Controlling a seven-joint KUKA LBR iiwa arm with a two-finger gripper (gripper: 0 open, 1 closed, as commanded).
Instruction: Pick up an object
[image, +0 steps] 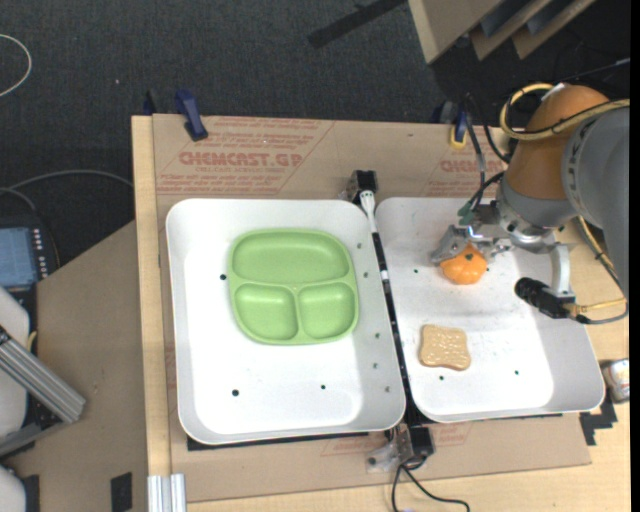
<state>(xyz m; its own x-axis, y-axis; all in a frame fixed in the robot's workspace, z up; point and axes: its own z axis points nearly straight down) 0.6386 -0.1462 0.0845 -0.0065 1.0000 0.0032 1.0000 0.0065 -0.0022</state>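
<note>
Lettering (240, 158): we read "CHEMCAST GP" in red on the bench board, far edge.
Gripper (466, 252): over orange object (463, 268), right bin (520, 385) far edge; grip state we cannot tell.

Your divided tray (293, 285) in the left bin (190, 330), cracker (444, 347) near side of the right bin (560, 385), round fruit (464, 267) farther back, gripper (462, 243) touching it.

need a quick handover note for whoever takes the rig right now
Gripper: down in the right bin, right at the orange object; finger state unreadable from this view.
Things: orange object in the right bin's far part; tan cracker-like piece nearer the front; green divided plate in the left bin.
Done: arm at the orange object.
Left: confirm a grasp, then lift.
</note>
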